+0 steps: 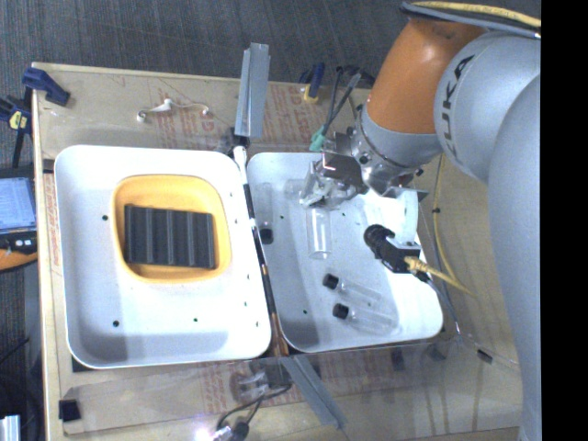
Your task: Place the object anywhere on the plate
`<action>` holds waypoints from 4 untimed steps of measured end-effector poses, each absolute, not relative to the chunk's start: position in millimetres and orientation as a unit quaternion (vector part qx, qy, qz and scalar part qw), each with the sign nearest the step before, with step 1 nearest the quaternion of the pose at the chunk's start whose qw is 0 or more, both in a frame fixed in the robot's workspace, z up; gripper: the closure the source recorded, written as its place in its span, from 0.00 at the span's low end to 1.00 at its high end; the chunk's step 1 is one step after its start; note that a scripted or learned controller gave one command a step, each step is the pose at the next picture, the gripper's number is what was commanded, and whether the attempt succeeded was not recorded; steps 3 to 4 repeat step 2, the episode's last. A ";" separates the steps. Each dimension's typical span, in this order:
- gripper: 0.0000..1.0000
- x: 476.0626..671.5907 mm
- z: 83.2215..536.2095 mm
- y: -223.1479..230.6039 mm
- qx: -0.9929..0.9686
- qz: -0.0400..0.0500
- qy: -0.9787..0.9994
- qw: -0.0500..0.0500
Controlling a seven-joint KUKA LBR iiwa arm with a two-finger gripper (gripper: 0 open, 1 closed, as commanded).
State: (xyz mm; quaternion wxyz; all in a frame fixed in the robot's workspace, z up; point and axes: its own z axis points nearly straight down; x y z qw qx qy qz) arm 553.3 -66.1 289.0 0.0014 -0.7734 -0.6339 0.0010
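Hand (317, 189) above right bin (424, 315), grip state indiscernible; clear tube (319, 233) just below it; plate (170, 226) in left bin (92, 320).

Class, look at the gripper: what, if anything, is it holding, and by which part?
It cannot be told: the gripper hangs over the right bin, just above a clear tube.

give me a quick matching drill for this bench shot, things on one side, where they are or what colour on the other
Things:
1. plate
2. dark slatted block
3. clear tubes with black caps
4. tool

Descriptions:
a. lying on the yellow plate
b. near edge of the right bin
c. yellow, in the left bin
d. over the far part of the right bin

Pairs: 1-c, 2-a, 3-b, 4-d
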 end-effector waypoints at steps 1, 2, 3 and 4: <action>1.00 587.5 214.4 0.3 -0.718 0.002 -0.696 0.003; 0.00 587.6 214.6 0.2 -0.718 0.002 -0.696 0.003; 0.00 587.6 214.6 0.2 -0.718 0.002 -0.696 0.003; 0.00 587.6 214.6 0.2 -0.718 0.002 -0.696 0.003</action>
